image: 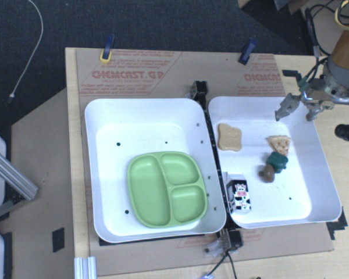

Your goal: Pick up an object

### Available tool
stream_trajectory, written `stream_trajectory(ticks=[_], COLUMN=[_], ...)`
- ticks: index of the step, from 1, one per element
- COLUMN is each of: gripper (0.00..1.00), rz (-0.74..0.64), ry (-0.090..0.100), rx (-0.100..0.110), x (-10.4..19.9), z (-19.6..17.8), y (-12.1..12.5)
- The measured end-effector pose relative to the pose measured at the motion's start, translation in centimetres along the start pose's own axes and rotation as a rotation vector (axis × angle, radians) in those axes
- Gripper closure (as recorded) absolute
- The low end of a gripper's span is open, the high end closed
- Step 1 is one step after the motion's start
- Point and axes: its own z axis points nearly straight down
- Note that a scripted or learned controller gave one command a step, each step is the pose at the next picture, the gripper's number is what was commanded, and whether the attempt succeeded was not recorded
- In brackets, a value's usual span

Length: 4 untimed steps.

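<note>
End effector (296,110), fingers spread and holding nothing, above the right bin's (314,208) far edge; toast (229,137), pizza slice (278,144) and teal toy (277,161) lie below.

You've got a bench (81,156) topped with a brown printed board, held by a yellow clamp (106,50) and a blue clamp (247,51) along the far edge. Two white bins sit on it, left bin (99,156) and right bin (314,173), touching side by side.
</note>
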Motion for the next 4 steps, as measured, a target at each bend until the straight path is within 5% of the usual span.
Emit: stream_trajectory(ticks=[1, 3, 4], gripper=[0.00, 0.00, 0.00], rz=[-0.004, -0.003, -0.004], ry=[-0.003, -0.001, -0.006], rx=[-0.014, -0.008, -0.020], x=[0.1, 0.2, 0.2], z=[-0.9, 10.1, 11.4], y=[0.3, -1.3, -1.0])
